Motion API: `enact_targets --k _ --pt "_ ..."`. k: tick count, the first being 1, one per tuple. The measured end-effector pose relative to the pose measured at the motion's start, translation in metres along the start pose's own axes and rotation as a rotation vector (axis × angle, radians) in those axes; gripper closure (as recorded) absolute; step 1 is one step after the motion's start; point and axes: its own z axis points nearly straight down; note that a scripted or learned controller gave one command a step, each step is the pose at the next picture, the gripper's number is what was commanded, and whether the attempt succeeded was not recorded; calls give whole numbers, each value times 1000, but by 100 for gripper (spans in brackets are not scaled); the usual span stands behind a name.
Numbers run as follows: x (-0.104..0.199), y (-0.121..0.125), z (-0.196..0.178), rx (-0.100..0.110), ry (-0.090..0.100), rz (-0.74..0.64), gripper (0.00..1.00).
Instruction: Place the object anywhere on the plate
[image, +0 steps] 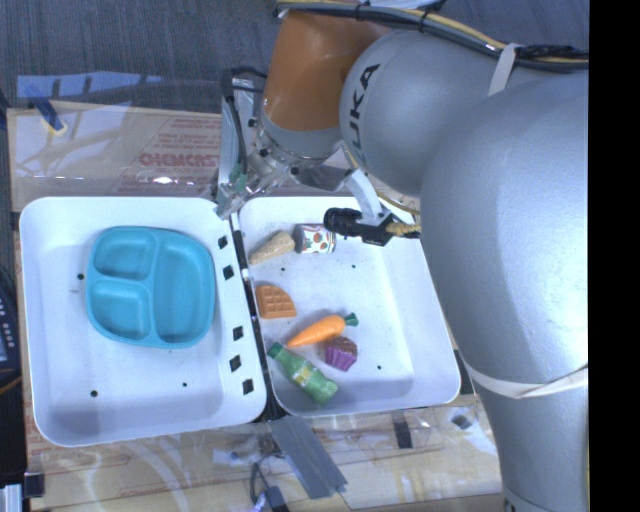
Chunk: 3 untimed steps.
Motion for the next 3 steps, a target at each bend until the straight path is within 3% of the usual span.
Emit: enact_targets --k 1,2,3 --pt "-53 -35 -9 -2 -3 2 100" --pt "-174 -118 -19 -2 -4 177 100" --pt "-213 -143 19 0 1 298 100"
